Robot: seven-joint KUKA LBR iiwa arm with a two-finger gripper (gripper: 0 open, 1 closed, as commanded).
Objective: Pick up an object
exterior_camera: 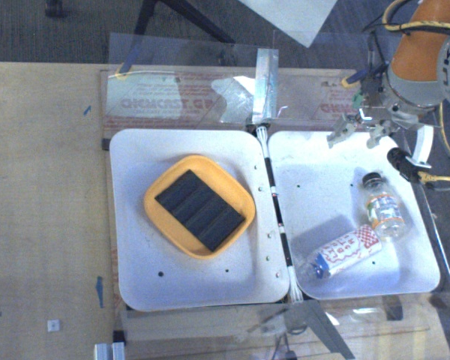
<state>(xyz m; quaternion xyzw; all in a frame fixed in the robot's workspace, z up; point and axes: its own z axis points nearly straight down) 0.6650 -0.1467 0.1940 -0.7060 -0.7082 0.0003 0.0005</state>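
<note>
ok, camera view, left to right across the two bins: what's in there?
yellow tray with a dark ridged insert in the left bin → red-and-white patterned tube → small clear bottle with a black cap, both lying in the right bin.

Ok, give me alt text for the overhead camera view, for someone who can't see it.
Two shallow white bins sit side by side on a bench: the left bin holds a yellow dish with a dark ridged insert, the right bin a small clear bottle and a red-and-white tube. The robot arm reaches in from the upper right, its gripper above the right bin's far edge.
</note>
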